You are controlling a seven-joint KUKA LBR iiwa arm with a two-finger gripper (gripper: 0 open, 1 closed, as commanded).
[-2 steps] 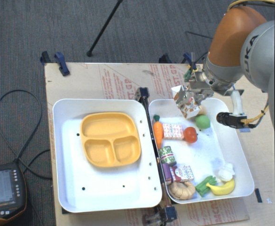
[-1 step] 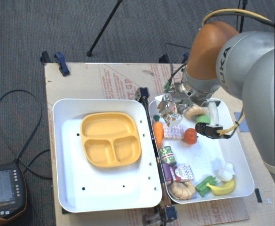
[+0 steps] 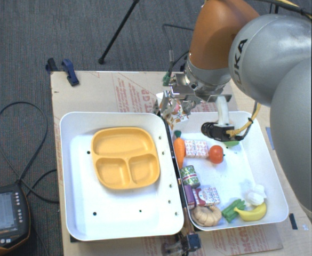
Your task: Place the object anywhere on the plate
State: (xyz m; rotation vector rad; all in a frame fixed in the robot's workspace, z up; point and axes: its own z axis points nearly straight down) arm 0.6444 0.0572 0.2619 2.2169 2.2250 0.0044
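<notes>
The end effector (image 3: 173, 106) grips a small patterned packet (image 3: 176, 112) above the right bin's (image 3: 262, 167) far-left corner; the yellow 3-section plate (image 3: 126, 157) lies left of that bin.

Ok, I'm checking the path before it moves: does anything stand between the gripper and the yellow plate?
Nothing visible does. The gripper hangs over the bins' shared edge at the far end, a patterned packet just beneath it. Between there and the plate lies only the left bin's low rim and white floor.
</notes>
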